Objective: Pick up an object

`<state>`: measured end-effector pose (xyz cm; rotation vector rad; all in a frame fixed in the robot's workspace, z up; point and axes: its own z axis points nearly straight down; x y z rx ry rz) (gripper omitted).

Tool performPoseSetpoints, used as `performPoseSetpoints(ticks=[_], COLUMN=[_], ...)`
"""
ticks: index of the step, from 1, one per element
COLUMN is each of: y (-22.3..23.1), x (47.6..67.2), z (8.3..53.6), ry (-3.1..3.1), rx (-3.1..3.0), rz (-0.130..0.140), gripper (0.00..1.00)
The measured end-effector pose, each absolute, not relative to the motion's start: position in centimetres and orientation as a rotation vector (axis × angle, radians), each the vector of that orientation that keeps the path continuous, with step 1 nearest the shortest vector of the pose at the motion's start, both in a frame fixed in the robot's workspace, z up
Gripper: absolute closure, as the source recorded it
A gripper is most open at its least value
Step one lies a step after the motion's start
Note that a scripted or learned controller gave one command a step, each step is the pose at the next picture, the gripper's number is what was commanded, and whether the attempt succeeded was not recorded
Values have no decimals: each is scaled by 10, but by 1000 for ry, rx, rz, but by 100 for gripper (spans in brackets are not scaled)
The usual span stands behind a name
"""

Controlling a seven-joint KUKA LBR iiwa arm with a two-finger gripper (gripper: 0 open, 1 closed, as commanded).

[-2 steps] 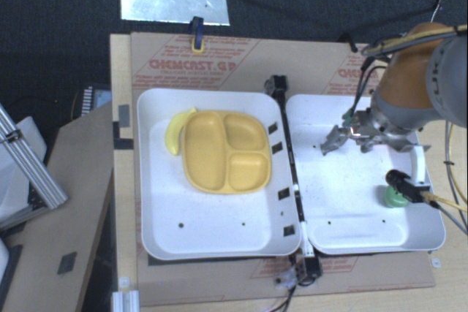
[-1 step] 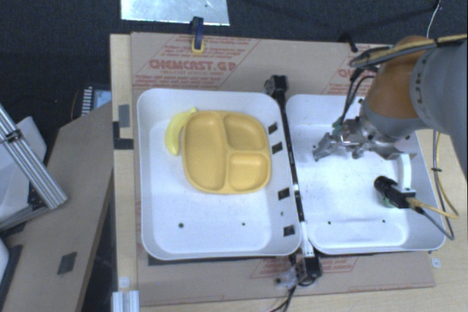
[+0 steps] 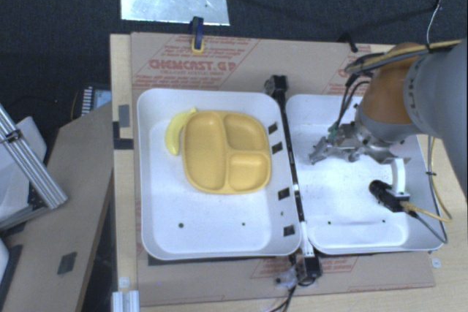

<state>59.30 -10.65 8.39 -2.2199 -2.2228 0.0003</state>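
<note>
Yellow plastic formed the divided plate (image 3: 223, 151), which lay in the left bin (image 3: 157, 230), near its middle and a little toward 12 o'clock. It had rounded corners, a smooth, slightly shiny surface, and three compartments: one long at 9 o'clock and two smaller at 3 o'clock. A yellow banana (image 3: 174, 131) curved along its edge at 10 o'clock, touching it or just beside it. The gripper (image 3: 319, 153) was in the right bin (image 3: 365, 237), well apart from the plate, at about 3 o'clock from it, across the wall between the two bins. Its metal fingers pointed toward 9 o'clock, low over the white floor. Nothing was visible between them; how wide they stood I could not tell
</note>
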Motion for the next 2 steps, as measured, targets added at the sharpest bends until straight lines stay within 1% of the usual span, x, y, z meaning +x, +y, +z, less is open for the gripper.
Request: performPoseSetpoints(ticks=[1, 2], y=[-107, -106], x=[594, 591], z=[95, 159], ry=[-2224, -2230], rx=[-2223, -2221], rz=[-2, -6], gripper=[100, 100])
